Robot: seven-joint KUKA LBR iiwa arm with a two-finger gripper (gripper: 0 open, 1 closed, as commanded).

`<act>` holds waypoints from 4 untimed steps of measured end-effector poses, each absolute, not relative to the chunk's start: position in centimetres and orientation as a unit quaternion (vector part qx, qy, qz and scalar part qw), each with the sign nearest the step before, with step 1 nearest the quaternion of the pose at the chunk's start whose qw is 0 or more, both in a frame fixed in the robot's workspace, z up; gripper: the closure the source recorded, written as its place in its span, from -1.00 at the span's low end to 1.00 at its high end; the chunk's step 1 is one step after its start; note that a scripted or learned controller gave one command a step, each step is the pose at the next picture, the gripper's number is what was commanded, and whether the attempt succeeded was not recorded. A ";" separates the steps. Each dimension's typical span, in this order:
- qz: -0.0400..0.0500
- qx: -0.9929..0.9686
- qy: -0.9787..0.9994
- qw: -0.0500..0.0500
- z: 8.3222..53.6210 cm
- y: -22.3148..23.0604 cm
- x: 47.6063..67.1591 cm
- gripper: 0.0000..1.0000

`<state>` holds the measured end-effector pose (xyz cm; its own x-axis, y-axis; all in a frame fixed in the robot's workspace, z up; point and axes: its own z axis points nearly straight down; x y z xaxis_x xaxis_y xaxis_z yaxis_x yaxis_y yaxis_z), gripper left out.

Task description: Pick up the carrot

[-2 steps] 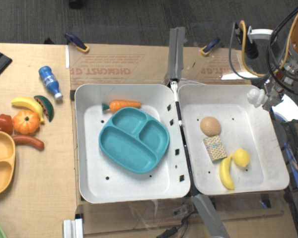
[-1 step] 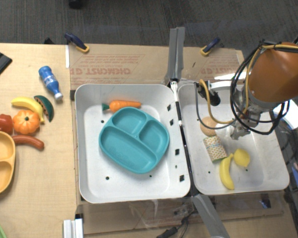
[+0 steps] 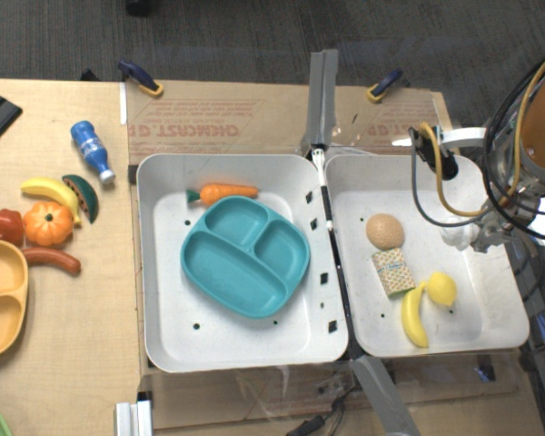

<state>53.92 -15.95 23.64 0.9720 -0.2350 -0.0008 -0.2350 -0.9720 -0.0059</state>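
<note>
White, shallow left bin (image 3: 174, 336) nearest, holding a teal divided plate (image 3: 245, 255) at its centre. At 3 o'clock from it, touching side to side, the white right bin (image 3: 490, 309). In the near part of that right bin, a yellow banana (image 3: 414, 316), with a lemon (image 3: 441, 290) just beside it at 1 o'clock. A small patterned box (image 3: 393, 272) at 11 o'clock from the banana, and a tan egg-shaped ball (image 3: 384, 231) just beyond the box at 12 o'clock.

Over the right bin's 3 o'clock edge, the gripper (image 3: 484, 236) amid looping cables, under the grey arm; open or shut cannot be told, and nothing seen in its grasp.

Farther back, in the left bin, the orange carrot (image 3: 222, 192), lying flat at 11 o'clock from the plate's centre, just beside the plate's far rim, green end toward 9 o'clock. Well apart from the gripper.

Outside the bins at 9 o'clock, on the wooden bench: an orange tray (image 3: 0, 302), a sausage (image 3: 53, 260), a tomato (image 3: 4, 226), a small pumpkin (image 3: 47, 223), and a blue bottle (image 3: 93, 153) farthest.
</note>
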 end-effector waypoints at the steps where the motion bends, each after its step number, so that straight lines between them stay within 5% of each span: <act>1: 0.003 -0.989 0.148 0.002 9.8 -12.2 52.9 1.00; 2: 0.000 -0.982 0.188 0.003 25.5 -21.7 48.9 1.00; 3: 0.003 -0.987 0.162 0.003 16.1 -18.4 49.5 1.00; 4: 0.002 -0.995 0.101 0.002 15.2 -13.9 49.7 1.00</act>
<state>49.72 -13.92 15.15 0.9794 -0.2019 -0.0053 -0.2019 -0.9794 -0.0043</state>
